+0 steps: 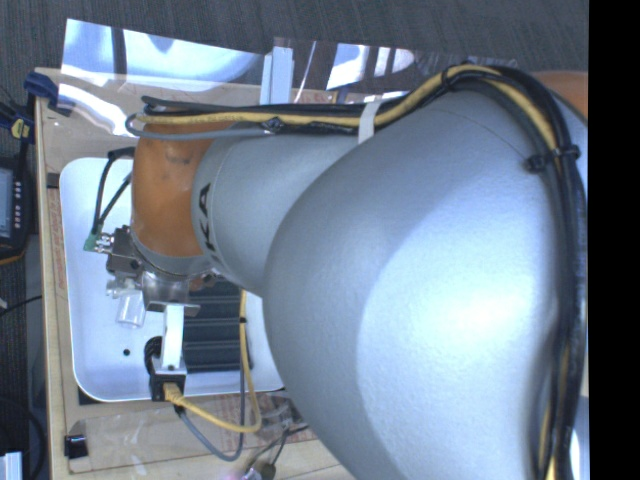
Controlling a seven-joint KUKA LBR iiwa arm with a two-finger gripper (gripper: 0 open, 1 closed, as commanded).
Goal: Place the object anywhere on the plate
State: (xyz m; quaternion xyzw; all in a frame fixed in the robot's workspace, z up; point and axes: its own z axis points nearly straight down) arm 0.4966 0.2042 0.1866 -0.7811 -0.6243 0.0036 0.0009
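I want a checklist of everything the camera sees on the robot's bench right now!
Surface: white bin on a wooden bench; a shiny sheet lies at the far edge.
Job's things: plate and object, nothing seen; the arm covers most of the view.
Clutter: a small dark speck on the bin floor.
Grippers: gripper low over the bin, below the orange band; state of the fingers cannot be told.
Cables: yellow and black cables run along the arm; a yellow cable loops near the bench's front.
Surroundings: dark grey floor; dark device at left.

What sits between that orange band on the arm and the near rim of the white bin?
In the camera view, the claw assembly hangs below the orange band, then bare white bin floor to the rim.
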